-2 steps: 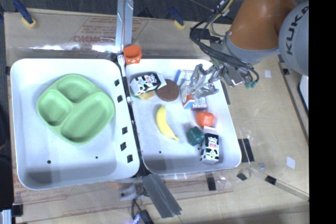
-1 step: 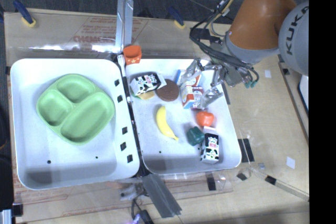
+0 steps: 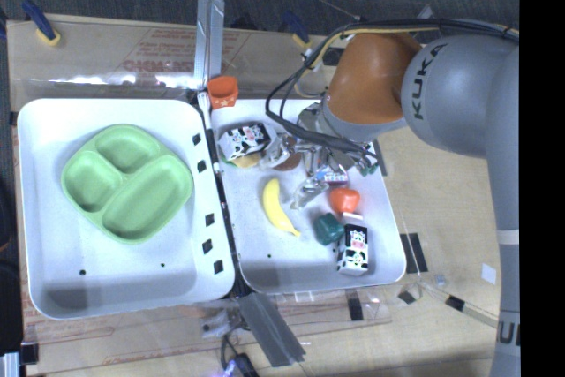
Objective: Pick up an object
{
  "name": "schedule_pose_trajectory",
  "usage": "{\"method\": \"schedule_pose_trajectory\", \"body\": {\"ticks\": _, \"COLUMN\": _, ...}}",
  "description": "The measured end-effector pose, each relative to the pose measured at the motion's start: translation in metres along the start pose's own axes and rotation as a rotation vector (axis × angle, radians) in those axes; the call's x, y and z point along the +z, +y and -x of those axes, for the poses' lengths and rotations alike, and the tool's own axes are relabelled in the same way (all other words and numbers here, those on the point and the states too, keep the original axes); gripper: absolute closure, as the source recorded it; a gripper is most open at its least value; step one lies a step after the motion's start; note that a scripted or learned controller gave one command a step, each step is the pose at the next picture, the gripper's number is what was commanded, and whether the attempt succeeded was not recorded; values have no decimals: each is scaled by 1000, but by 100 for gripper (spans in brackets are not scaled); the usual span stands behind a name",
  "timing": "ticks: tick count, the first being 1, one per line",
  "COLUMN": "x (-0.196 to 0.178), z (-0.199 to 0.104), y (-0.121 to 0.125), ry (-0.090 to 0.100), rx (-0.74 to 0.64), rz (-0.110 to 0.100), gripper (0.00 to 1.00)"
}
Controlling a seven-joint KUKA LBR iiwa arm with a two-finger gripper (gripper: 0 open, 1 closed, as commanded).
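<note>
Right, arm is in from the right, grey with the orange band, wrist over the far half of the right white bin (image 3: 388,265). The two-finger gripper (image 3: 311,188) hangs low in the middle of that bin, metal fingers pointing down-left. Can't tell how far apart the fingers are, cables and wrist hardware clutter that spot, and nothing is visibly between them.

Contents of the right bin:
- yellow plastic banana (image 3: 279,208), lying just left of the gripper, near it but apparently not touching
- orange-red rounded toy (image 3: 345,200), just right of the gripper
- dark green small object (image 3: 327,229), directly near-side of the orange-red one
- black-and-white cow-print carton (image 3: 354,249) at the near right corner, touching the green object
- second cow-print carton (image 3: 244,141) at the far left, partly under the wrist hardware
- orange cup-like object (image 3: 222,90) at the far left rim

Left white bin (image 3: 35,269) holds a light green three-compartment plate (image 3: 127,181), centred.
</note>
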State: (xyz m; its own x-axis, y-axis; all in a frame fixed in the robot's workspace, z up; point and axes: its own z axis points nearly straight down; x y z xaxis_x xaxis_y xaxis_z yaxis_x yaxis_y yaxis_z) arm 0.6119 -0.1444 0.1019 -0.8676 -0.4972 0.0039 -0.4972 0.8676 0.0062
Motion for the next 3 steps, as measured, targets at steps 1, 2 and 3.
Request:
{"method": "schedule_pose_trajectory", "body": {"ticks": 1, "x": 11, "z": -38, "y": 79, "ry": -3, "rx": -89, "rz": -2, "gripper": 0}}
{"method": "schedule_pose_trajectory", "body": {"ticks": 2, "x": 0, "z": -36, "y": 79, "ry": -6, "rx": -96, "rz": -6, "gripper": 100}}
{"method": "schedule_pose_trajectory", "body": {"ticks": 3, "x": -94, "z": 0, "y": 94, "ry": -12, "rx": -31, "rz": -12, "gripper": 100}}
